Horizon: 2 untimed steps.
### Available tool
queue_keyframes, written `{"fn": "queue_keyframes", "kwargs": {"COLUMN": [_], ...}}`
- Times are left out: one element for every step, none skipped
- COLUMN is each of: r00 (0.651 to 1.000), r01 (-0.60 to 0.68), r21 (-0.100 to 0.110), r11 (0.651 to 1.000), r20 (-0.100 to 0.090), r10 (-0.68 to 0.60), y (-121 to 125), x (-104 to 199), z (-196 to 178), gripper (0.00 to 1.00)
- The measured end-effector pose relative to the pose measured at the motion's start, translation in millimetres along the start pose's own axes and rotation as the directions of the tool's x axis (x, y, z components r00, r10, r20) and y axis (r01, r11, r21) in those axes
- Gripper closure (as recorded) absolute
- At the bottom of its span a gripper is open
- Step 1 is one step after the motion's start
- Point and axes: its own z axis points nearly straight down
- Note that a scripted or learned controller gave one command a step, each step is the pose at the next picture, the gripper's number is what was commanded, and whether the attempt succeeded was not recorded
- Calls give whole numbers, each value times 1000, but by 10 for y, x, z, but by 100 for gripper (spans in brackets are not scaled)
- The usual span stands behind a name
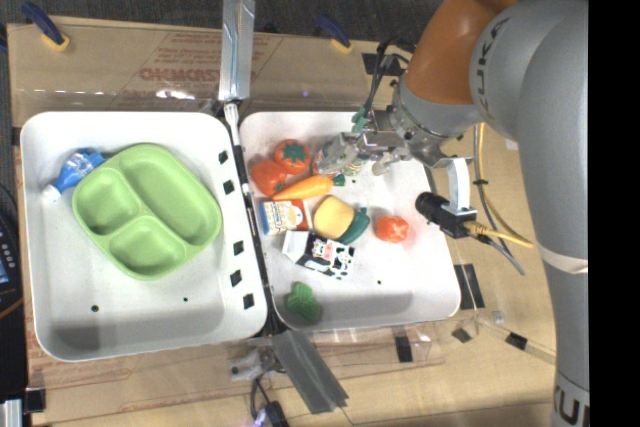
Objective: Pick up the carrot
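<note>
Cardboard covers the bench under two shallow white bins. At centre frame, in the right bin (440, 290), the tapered orange carrot (304, 186) lies crowded: a tomato-like red piece (290, 154) and an orange lump (266, 177) above-left, a small printed carton (283, 214) below, a rounded yellow piece (333, 216) at lower right. Just right of it hangs the metal gripper (345, 153); whether its fingers are apart I cannot tell. Left bin (40, 315) holds a smooth green divided plate (146, 209).

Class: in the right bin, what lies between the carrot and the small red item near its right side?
Camera view: a yellow block lies between carrot and red item.
</note>
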Motion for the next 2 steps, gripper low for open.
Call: {"fn": "queue_keyframes", "kwargs": {"r00": [987, 964], "r01": [162, 268], "r21": [0, -19], "r11": [987, 963], "r20": [-1, 8], "r10": [-162, -268], "y": [19, 136], "x": [-36, 365], "z": [53, 1047], "gripper": [0, 0]}}
